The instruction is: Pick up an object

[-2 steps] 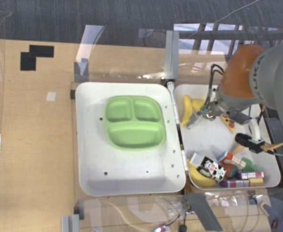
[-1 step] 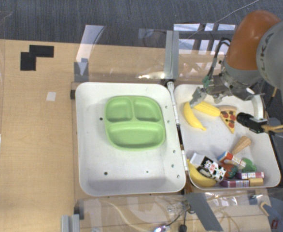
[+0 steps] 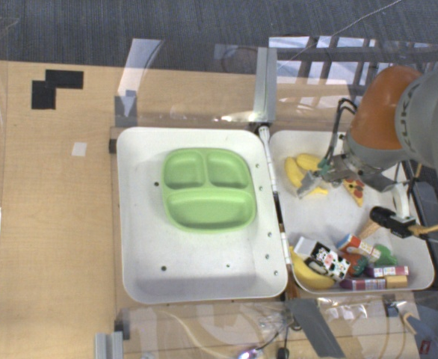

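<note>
The one camera sits above the bench and looks down at a slant, taking in both the left bin and the right bin whole. Beyond the left bin's far rim lies dark floor, probably carpet. The arm enters right of it.

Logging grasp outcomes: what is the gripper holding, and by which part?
Cannot be told: the gripper sits against the yellow banana toy, but no grasp is visible.

The counter looks like pale matt wood. Both bins are smooth white plastic (faintly glossy), the divided green tray is matt plastic, and the orange band shines smoothly.
</note>
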Available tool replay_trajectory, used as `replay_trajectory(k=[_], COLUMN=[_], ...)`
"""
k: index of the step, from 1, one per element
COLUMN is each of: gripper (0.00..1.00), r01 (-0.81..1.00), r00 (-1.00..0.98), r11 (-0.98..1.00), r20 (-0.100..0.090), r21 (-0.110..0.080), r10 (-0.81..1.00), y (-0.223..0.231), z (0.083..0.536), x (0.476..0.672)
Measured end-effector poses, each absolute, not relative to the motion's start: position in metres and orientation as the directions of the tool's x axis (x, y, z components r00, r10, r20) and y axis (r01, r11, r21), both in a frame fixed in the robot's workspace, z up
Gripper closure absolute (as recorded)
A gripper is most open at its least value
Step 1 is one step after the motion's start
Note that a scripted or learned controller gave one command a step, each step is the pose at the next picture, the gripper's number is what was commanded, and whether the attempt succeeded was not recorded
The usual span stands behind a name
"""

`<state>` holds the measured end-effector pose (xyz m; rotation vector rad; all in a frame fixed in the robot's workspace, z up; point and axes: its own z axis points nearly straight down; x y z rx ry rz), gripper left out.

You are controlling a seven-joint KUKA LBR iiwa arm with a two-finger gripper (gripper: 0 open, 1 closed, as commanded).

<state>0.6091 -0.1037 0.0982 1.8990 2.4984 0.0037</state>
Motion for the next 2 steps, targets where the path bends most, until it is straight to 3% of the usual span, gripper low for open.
replay_trajectory(k=[1,2], gripper=[1.00,1.00], r01=[0.963,0.988], r00=[-0.269,-0.153], r11=[0.269,0.153], r20=[-0.002,-0.001], r21=[0.011,0.007], r10=[0.963,0.988], y=[-0.102,-0.061], z=[0.110,0.226], x=[0.612,0.623])
